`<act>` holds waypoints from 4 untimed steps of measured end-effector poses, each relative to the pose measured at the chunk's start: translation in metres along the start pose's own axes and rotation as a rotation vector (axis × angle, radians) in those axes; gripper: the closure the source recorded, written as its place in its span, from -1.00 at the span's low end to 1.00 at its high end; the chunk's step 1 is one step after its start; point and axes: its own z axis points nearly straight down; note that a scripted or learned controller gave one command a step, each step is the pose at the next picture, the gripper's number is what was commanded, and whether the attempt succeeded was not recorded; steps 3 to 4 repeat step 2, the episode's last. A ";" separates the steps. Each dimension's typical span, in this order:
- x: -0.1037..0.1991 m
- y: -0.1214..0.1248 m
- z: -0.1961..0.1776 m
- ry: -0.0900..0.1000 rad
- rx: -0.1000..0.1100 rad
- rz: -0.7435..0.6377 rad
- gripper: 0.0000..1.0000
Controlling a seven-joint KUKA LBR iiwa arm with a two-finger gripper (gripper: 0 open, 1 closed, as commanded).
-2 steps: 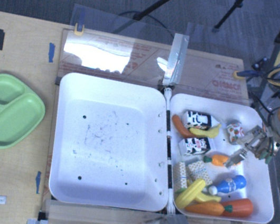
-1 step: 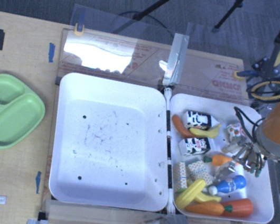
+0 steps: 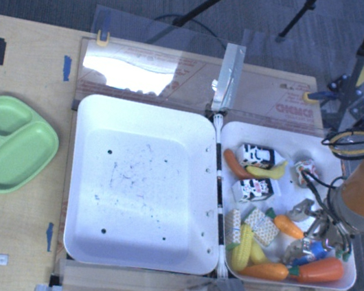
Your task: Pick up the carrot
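At nine o'clock lies a green divided plate (image 3: 6, 143); the left bin (image 3: 140, 183) sits centre. Toward four o'clock, the right bin (image 3: 348, 279) holds the carrot (image 3: 288, 227), just beside the gripper (image 3: 316, 236); whether its grip is apart or together, I cannot tell.

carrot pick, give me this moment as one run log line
task: pick carrot | gripper: over right bin, fingers unclear | carrot: lying among toys, beside gripper, not held | left bin: untouched
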 end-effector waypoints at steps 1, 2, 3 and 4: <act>-0.095 0.041 -0.064 -0.001 -0.001 -0.154 -1.00; -0.063 0.000 -0.038 0.001 -0.001 -0.240 -1.00; -0.063 0.000 -0.038 0.001 -0.001 -0.240 -1.00; -0.063 0.000 -0.038 0.001 -0.001 -0.240 -1.00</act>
